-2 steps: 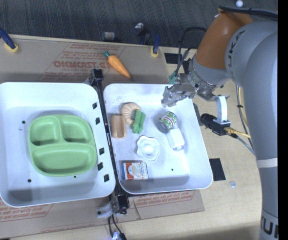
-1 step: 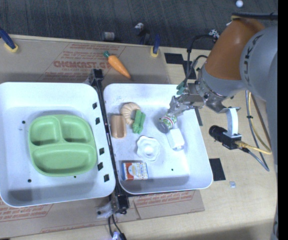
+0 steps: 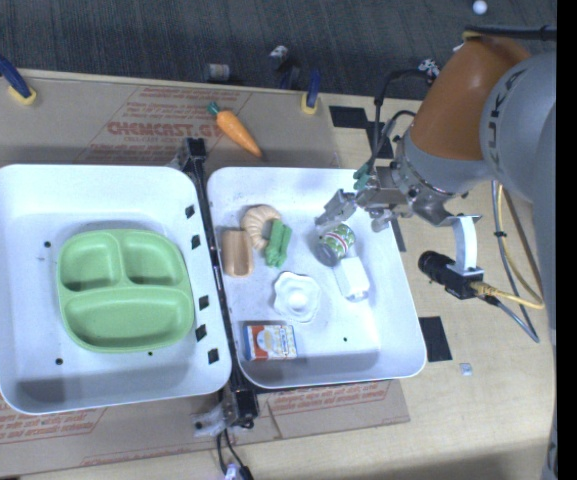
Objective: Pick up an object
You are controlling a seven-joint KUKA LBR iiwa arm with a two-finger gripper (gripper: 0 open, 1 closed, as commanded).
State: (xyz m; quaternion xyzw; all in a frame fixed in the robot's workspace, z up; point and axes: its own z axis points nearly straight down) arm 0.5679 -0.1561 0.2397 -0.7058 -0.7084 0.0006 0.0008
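Note:
My gripper [image 3: 340, 213] hangs over the right part of the right bin [image 3: 393, 353], reaching in from the right. Just below it, on the bin floor, lies a small can with a green and white label [image 3: 336, 244]; whether the gripper touches it I cannot tell. A white bottle [image 3: 353, 280] lies right beside the can. Further left are a tan croissant [image 3: 259, 220], a green piece [image 3: 277, 243] and a tan bread block [image 3: 234, 252]. A white cup [image 3: 296, 296] and a small printed box [image 3: 268, 341] sit nearer the front.
The left bin [image 3: 18, 368] holds a green divided plate [image 3: 123, 288]. An orange carrot [image 3: 238, 133] lies on the cardboard behind the bins. Blue clamps [image 3: 13, 78] grip the board's back edge. The arm's orange band and grey body fill the upper right.

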